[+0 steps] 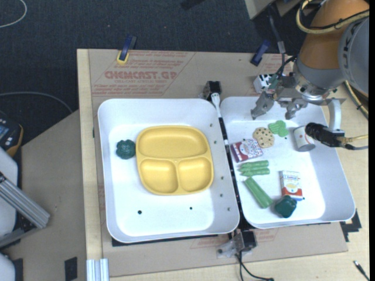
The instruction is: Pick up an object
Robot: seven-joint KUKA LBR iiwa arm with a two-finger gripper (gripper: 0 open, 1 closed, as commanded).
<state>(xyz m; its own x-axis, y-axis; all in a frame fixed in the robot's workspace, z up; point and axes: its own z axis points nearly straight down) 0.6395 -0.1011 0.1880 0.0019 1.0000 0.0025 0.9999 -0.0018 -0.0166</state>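
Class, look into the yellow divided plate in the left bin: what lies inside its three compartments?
All three compartments of the yellow plate show only bare yellow plastic. The plate covers the bin floor beneath it, so nothing there can be checked.

red lettering ran across the brown board (146, 75) that lay under the two bins, behind the left one, and its large line read "chemcast gp", with the last letters faint. smaller red lines above and below that word were too small to read. a small red-and-white packet (246, 150) in the right bin and a little white-and-orange box (291, 184) near it both bore print, but none of it could be made out.
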